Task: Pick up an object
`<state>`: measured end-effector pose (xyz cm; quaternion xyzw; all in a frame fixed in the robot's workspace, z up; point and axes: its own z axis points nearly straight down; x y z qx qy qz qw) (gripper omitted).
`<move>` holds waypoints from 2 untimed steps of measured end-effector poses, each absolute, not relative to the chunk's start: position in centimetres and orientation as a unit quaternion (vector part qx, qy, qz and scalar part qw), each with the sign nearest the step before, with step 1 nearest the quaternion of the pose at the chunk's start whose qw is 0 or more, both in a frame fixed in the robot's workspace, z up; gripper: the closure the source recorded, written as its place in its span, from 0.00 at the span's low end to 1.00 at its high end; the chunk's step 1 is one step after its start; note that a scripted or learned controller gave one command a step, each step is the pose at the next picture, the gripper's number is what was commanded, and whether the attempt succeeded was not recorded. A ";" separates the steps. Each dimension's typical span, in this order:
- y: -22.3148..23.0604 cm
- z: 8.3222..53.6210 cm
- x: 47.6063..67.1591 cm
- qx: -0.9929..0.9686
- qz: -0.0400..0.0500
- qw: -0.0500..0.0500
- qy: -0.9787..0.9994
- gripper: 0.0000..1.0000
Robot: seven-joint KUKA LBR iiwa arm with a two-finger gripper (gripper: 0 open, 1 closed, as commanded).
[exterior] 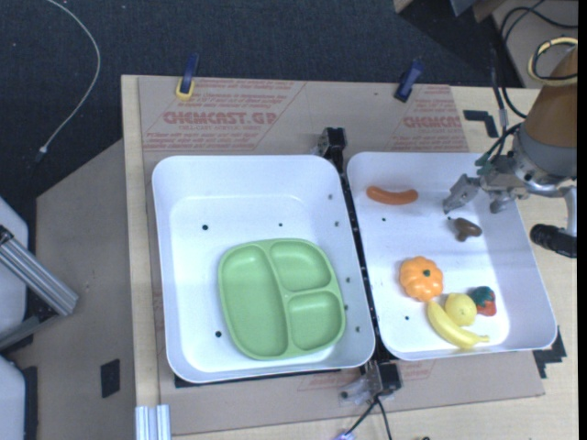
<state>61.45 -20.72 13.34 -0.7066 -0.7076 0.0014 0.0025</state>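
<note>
My gripper (478,198) hovers over the far part of the right bin (514,337), open, with nothing between its fingers. A small brown object (467,229) lies on the bin floor just in front of it. An orange-red sausage (393,194) lies to the gripper's left. Nearer the front sit an orange pumpkin (421,278), a yellow banana (456,329), a yellow lemon (460,307) and a small red and green fruit (484,302).
The left bin (183,200) holds a green divided plate (280,296). Black clamps (333,140) join the two bins at the back and front. The bins rest on a cardboard sheet (275,108) held by blue and yellow clips.
</note>
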 end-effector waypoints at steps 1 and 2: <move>-20.7 14.8 61.6 -0.706 0.000 -0.001 -0.708 1.00; -21.5 19.4 61.8 -0.707 -0.001 -0.003 -0.707 1.00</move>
